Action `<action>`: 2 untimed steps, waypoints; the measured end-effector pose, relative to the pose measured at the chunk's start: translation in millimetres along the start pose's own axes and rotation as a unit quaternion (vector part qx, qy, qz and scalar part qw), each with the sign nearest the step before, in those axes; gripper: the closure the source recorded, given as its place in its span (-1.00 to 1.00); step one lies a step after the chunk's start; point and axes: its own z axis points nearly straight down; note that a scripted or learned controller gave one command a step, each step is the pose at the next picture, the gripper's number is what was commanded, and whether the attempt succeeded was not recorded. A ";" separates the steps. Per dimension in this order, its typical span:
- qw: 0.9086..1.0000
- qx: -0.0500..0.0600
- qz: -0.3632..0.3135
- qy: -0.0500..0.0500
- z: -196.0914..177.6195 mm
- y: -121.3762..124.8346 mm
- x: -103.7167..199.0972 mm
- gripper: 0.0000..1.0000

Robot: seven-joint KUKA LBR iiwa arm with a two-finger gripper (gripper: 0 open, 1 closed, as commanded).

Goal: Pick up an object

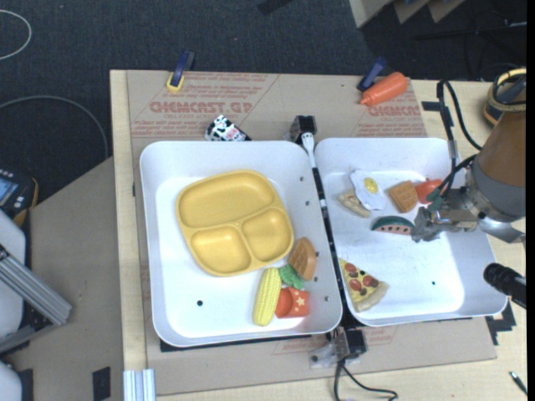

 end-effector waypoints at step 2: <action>1.000 -0.003 -0.001 -0.001 -15.6 19.2 99.2 1.00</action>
